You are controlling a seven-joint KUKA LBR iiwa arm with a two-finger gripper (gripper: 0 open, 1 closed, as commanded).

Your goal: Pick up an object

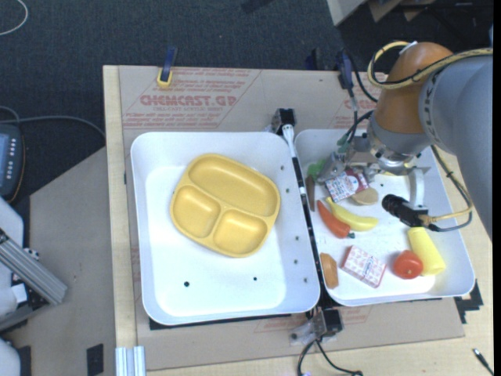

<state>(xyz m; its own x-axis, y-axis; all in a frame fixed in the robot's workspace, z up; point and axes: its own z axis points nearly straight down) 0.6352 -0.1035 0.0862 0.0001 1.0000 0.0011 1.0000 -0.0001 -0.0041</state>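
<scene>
- Dark carpet lies around the bench [235,92], which bears two white bins side by side.
- Low over the far left part of the right bin [462,266] sits the claw [345,168], with the arm reaching in from the right. I cannot tell whether it is spread or pressed together, and I see nothing pinched in it.
- A red-and-white packet [342,187] lies just at the claw, on its near side. I take it as the likeliest thing to pick.
- Beside the packet are a brown disc [365,197], a banana [354,216] and a red pepper [333,221]; the banana and pepper touch.
- Farther out, along the near side, lie a sausage [329,270], a pink box [364,265], a tomato [407,265] and a yellow cylinder [427,249].
- Well apart, a yellow plate [225,204] sits in the left bin [145,210].
- Step in hand, as I judge it: the approach, with no lift yet. Next the claw must settle squarely on the packet, pinch it, then rise straight.
- Edges: the wall between the bins and the far wall both stand near the claw, and the neighbours crowd the packet. Free room lies upward and over the bare floor mid-bin.
</scene>
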